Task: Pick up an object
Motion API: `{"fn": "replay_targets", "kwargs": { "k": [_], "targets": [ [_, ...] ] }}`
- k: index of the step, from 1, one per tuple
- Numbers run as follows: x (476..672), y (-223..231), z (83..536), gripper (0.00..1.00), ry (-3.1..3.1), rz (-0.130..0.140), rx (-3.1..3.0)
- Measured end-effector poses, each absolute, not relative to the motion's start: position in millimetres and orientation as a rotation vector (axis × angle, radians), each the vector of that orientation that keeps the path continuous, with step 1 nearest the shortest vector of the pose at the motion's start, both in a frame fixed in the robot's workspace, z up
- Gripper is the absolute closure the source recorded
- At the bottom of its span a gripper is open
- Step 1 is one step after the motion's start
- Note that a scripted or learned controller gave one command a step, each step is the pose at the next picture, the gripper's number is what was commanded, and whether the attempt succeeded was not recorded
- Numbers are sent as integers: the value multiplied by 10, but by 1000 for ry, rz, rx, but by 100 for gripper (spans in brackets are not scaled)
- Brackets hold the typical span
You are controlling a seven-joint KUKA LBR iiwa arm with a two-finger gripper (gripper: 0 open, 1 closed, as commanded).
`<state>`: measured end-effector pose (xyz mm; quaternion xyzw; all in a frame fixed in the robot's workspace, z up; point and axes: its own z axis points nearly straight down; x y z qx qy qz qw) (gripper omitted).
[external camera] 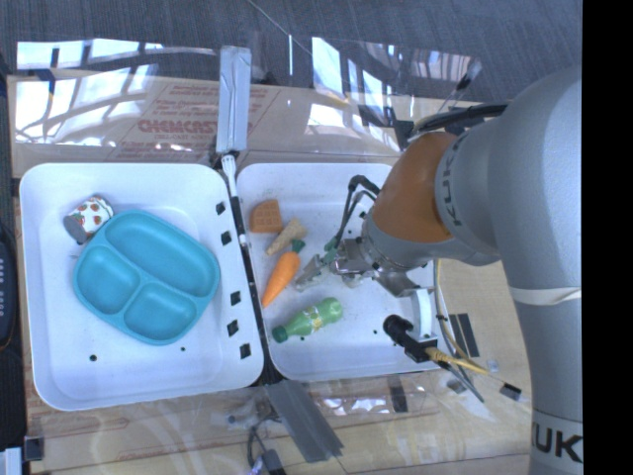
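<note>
In the right bin (396, 181) lie an orange carrot (281, 276), a green bottle (309, 318) on its side, a brown bread-like piece (265, 216) and a short beige stick (288, 236). My gripper (315, 269) reaches in from the right, just right of the carrot and above the bottle. It is open, with nothing between its fingers. The grey arm with its orange band (420, 201) covers the right part of this bin.
The left bin (59, 364) holds a blue divided plate (146, 275) and a small grey, white and red toy (89, 218) at its upper left. A ridge with black clips (237, 295) separates the two bins.
</note>
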<state>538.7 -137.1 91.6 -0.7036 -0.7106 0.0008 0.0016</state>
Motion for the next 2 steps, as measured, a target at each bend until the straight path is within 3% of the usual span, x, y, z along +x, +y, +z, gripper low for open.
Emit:
{"fn": "replay_targets", "kwargs": {
  "k": [1, 2],
  "targets": [
    [4761, -1115, 914, 0, -2227, 2, -2210],
    [4790, -1127, 1023, 100, -2238, -2, -2208]
  ]
}}
